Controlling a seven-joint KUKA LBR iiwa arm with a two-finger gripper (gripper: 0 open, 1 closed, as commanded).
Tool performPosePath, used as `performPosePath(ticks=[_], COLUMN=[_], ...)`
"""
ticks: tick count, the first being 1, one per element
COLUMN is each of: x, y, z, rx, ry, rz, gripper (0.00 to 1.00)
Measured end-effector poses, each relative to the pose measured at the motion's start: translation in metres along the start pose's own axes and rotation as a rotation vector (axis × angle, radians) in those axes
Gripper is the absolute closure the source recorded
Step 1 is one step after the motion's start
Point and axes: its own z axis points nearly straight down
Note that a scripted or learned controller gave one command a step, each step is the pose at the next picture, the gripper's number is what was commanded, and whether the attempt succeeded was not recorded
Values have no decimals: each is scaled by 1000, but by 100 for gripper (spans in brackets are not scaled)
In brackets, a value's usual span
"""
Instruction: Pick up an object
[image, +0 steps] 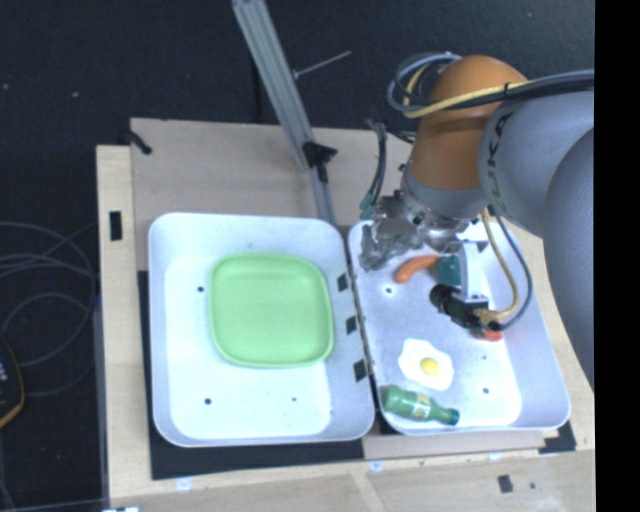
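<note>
My gripper (378, 245) hangs at the top of the right bin (530, 400), I cannot tell how it stands, and just beside it lies the carrot (413, 267), light, hard and smooth, best pinched across its middle.

Bench (215, 180): pale wood, beneath and left of my gripper (385, 240) | Floor (60, 80): dark, surrounding | Cables (40, 300): loose, far left of me | Metal pole (285, 95): slanting, behind me
</note>
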Motion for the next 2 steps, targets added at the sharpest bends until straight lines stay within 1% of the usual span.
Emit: performPosePath(ticks=[1, 2], x=[49, 90], y=[-16, -44], z=[-13, 3], rx=[1, 2], ry=[0, -1], rz=[0, 2], gripper=[100, 100])
